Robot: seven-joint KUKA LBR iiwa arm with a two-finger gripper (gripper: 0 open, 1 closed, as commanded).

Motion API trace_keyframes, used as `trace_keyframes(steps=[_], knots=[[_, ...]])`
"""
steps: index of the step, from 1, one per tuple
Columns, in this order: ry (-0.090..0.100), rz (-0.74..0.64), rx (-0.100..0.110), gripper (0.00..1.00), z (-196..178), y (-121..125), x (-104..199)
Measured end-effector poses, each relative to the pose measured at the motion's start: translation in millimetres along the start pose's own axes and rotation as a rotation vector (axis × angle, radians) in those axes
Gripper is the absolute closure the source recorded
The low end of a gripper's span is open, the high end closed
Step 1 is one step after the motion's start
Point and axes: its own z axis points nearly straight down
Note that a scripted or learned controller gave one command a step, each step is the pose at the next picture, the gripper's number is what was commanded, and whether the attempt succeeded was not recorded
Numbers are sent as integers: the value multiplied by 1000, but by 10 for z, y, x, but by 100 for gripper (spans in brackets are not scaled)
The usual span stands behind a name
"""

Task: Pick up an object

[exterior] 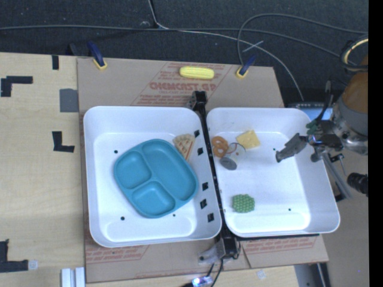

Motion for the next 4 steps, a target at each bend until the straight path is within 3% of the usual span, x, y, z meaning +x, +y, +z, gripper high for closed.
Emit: trace_keyframes(steps=[1,4], knots=[[-2,-3,-11,0,-58,21,3],[-1,-3,-7,0,1744,-18,228]])
